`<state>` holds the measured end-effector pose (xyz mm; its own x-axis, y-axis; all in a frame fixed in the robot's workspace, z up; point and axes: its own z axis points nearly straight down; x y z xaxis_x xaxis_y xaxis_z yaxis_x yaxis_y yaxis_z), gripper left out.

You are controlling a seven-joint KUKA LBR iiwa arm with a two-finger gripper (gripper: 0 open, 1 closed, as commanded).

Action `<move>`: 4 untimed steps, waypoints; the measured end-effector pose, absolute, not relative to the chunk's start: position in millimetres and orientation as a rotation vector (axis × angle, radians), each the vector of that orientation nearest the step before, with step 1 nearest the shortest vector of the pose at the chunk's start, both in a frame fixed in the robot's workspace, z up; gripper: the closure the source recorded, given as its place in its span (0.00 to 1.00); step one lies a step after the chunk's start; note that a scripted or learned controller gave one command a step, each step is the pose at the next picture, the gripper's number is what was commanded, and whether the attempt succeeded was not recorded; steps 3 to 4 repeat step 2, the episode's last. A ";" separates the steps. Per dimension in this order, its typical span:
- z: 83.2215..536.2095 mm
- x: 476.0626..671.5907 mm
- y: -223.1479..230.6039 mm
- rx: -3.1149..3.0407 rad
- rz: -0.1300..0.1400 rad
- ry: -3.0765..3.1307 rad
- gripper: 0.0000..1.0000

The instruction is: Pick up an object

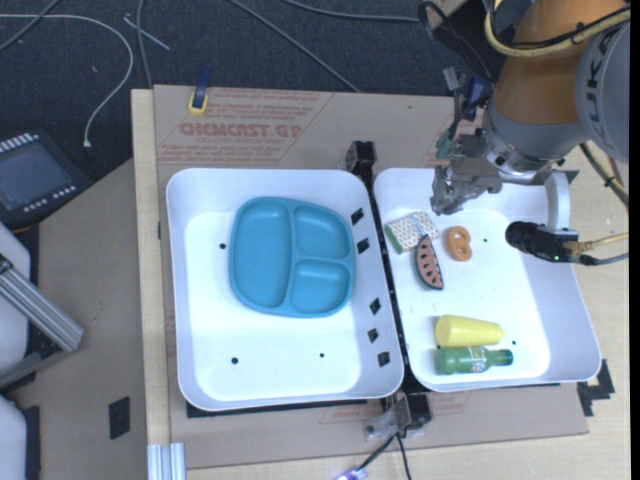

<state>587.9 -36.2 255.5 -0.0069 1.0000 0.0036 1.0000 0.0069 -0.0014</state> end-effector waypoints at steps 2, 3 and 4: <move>232.1 586.9 82.1 -2.211 0.002 -2.225 1.00; 232.1 586.9 82.1 -2.211 0.002 -2.225 1.00; 232.1 586.9 82.1 -2.211 0.002 -2.225 1.00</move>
